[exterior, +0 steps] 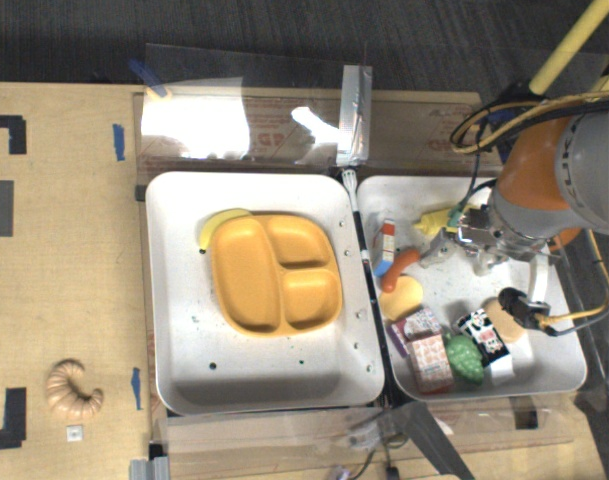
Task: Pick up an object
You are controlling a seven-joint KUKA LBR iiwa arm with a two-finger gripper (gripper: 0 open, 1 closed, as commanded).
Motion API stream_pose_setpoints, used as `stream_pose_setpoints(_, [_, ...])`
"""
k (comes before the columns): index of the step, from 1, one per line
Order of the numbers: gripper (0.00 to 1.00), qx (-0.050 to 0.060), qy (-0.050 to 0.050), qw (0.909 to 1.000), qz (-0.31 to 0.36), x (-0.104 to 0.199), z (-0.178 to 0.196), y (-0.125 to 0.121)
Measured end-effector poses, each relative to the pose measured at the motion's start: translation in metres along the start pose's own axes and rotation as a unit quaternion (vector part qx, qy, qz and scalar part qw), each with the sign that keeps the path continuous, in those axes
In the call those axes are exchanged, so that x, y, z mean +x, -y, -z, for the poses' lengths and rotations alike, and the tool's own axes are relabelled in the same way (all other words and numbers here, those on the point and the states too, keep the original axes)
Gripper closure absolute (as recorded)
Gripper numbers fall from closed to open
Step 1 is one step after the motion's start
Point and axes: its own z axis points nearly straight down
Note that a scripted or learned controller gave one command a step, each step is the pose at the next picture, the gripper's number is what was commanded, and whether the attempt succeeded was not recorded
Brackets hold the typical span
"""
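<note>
On the far left, a small tan curled toy [74, 389] lies on the light brown cardboard bench top [54, 268], outside both bins. The left white bin [174, 298] holds a big orange plastic tray with three sections [276, 272], and a yellow curved thing [216, 224] peeks out from under its top left edge. The right white bin [559, 363] holds a small pile: a red and white tube [386, 240], an orange and yellow soft toy [402, 290], a pink box [424, 348], a green bumpy ball [467, 359], a black and white pack [483, 334] and a yellow toy [436, 220]. The grey arm's claw [481, 246] hangs over this bin near the yellow toy. It may be open, but I cannot tell, and nothing shows in its grip. Dark carpet [184, 8] lies behind the bench.
</note>
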Motion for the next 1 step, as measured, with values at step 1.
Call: stream_pose_setpoints(1, [0.00,0.001,0.000,0.9999,-0.012,0.0073,0.0008,0.0800])
